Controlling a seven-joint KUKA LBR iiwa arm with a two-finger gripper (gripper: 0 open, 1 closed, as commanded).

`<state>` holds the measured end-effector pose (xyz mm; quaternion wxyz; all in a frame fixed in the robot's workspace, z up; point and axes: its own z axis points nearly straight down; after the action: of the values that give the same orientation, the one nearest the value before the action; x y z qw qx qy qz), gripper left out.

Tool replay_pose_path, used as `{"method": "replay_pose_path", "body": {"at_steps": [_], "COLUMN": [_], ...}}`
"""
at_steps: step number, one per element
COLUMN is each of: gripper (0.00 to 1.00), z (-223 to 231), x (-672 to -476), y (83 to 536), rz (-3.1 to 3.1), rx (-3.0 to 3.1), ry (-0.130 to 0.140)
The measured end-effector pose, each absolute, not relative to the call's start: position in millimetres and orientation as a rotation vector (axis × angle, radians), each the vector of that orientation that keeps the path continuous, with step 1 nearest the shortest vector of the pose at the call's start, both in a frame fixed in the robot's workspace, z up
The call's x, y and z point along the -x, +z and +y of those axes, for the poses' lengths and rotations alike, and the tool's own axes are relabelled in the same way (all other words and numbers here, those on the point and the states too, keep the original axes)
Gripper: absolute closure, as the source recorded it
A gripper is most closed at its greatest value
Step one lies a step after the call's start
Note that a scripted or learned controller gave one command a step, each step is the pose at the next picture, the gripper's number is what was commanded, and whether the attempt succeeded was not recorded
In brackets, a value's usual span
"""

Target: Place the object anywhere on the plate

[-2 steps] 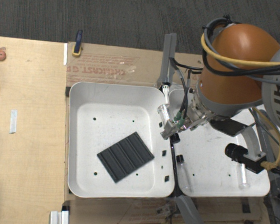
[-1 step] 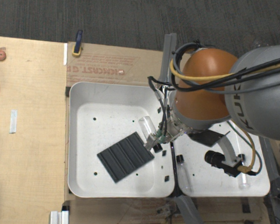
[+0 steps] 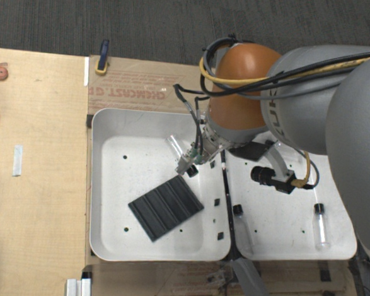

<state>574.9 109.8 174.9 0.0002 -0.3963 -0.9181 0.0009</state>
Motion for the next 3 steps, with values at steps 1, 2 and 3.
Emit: {"method": "replay_pose_path", "body": {"at_steps": [1,2,3], "gripper": [1.0,1.0,0.0], "z": [62.8,77.3,77.3], "x": [-478.5,-520.9,-520.9], "y": [280.8,312.9,313.0], "rz": [-3.018,-3.101,-3.101], "rx": [0.87,0.517,0.517], "ry": [0.002,0.0,-0.001]}}
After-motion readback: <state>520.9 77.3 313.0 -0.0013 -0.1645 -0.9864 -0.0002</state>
